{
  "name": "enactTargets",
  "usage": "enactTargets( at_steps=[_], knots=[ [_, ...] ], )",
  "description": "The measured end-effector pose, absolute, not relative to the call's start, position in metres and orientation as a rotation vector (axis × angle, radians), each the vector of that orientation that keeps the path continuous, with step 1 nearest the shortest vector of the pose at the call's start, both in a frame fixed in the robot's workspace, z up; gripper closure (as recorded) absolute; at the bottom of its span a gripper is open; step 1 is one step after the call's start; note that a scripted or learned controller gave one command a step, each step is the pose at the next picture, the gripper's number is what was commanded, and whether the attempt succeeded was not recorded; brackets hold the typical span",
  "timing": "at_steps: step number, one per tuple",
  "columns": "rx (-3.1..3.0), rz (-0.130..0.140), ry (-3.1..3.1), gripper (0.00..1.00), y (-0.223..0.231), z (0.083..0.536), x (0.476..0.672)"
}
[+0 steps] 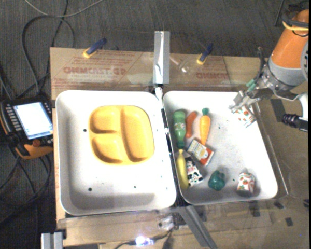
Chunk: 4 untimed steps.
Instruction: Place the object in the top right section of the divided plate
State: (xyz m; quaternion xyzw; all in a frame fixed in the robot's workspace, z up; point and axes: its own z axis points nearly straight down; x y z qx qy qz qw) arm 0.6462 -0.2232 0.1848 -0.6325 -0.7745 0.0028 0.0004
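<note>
End effector (244,104) at upper right rim of right bin (269,154), pinching small white-and-red carton (245,115) just below fingertips. Beneath and leftward: carrots, green bottle, juice box, banana. Yellow divided plate (122,134) in left bin (72,154), well apart.

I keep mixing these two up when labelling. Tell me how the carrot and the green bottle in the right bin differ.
The carrot is orange with a small green top; the green bottle is green all over, with a pale band across its middle. The carrot tapers to a point at its near end, while the bottle is blunt and thicker. The bottle lies close beside the bin's left wall; the carrot lies further right. Both lie flat, lengthwise, in the right bin.
</note>
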Motion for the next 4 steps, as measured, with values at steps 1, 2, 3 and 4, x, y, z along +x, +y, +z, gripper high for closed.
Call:
enactTargets(
  at_steps=[1, 2, 3, 4],
  knots=[
    [-1.661, 0.003, -2.666, 1.00, -0.161, 0.293, 0.649],
    [-1.412, 0.001, -2.807, 1.00, -0.062, 0.347, 0.661],
    [-1.460, 0.002, -2.776, 1.00, 0.002, 0.215, 0.594],
    [-1.588, 0.005, -2.711, 1.00, -0.059, 0.347, 0.542]
  ],
)
